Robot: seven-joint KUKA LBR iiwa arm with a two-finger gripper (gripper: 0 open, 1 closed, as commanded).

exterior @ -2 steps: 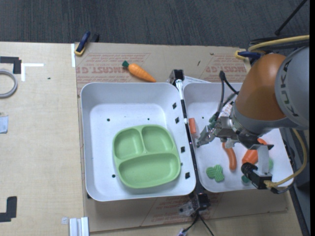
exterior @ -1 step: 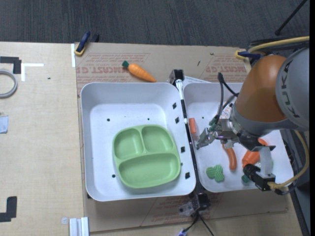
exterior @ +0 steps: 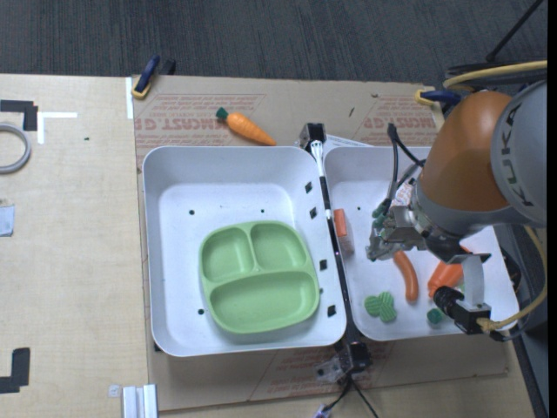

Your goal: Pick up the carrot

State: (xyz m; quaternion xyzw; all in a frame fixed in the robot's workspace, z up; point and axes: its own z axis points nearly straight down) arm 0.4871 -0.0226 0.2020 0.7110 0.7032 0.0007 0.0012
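While gripper (exterior: 381,244) hangs over right bin (exterior: 365,168) | carrot (exterior: 246,127) outside, well apart

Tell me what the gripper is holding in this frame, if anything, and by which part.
Cannot be told. The gripper sits low in the right bin, just above an orange sausage-shaped piece, but no object is visibly between its fingers.

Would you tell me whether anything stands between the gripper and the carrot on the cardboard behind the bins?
The gripper sits in the right bin; the carrot lies outside, on the cardboard past the left bin's far rim. Between them stand the bin walls and a small orange block by the divider.
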